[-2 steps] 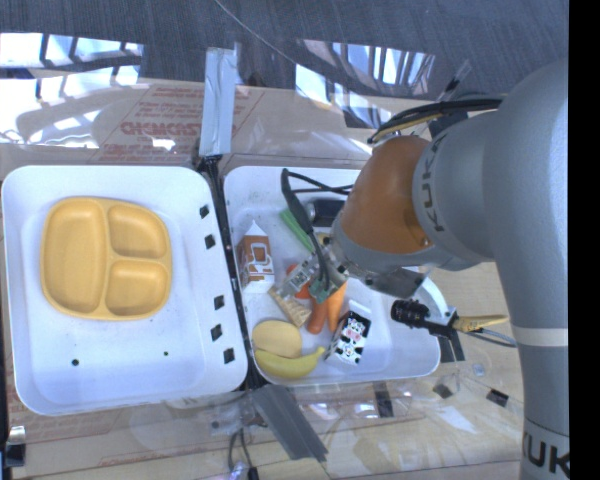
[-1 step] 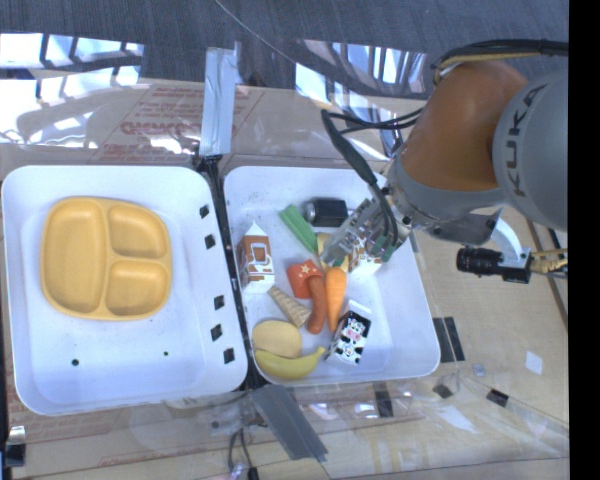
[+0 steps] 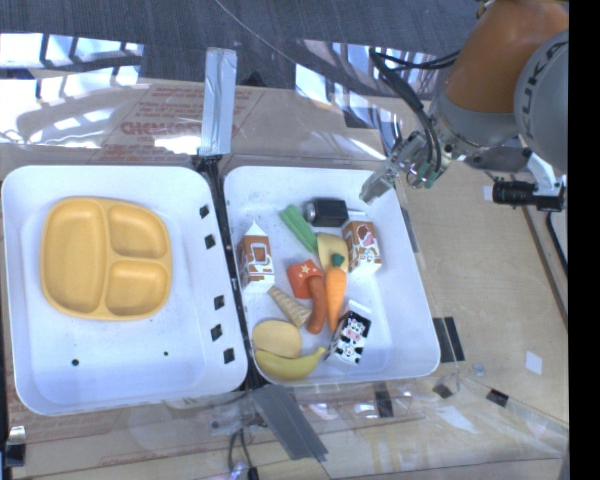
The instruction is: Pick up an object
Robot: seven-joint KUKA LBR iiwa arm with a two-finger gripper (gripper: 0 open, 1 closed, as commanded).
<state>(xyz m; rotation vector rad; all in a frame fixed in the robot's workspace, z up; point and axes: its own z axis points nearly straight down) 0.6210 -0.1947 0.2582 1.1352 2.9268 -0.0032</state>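
In the left bin (image 3: 20,298) a yellow divided plate (image 3: 106,258) with three compartments lies flat, well apart from everything else. The right bin (image 3: 405,318) holds a cluster of toy foods: a small brown-and-white carton (image 3: 256,257) near the bin's left wall, a ridged ice-cream cone (image 3: 288,306) below it, a pale round lemon-like piece (image 3: 277,337) resting just above a banana (image 3: 289,364) at the near edge. Further right come a green stalk-shaped vegetable (image 3: 300,228), a red piece (image 3: 302,274) touching an orange carrot (image 3: 315,303) and a second carrot (image 3: 334,286), a yellow piece with a green top (image 3: 330,249), a black cylinder (image 3: 327,210) at the far side, a black-and-white cow-patterned carton (image 3: 351,337), and a second brown carton (image 3: 362,245) at the cluster's right. The bins sit on a brown cardboard-covered bench (image 3: 480,298) with a strip of grey tape (image 3: 216,98) behind them, shiny plastic sheeting along the far edge, and dark carpet beyond. The gripper (image 3: 378,185) hangs over the right bin's far right corner, above and just right of the black cylinder, nothing between its fingers; whether they are spread or closed cannot be told.
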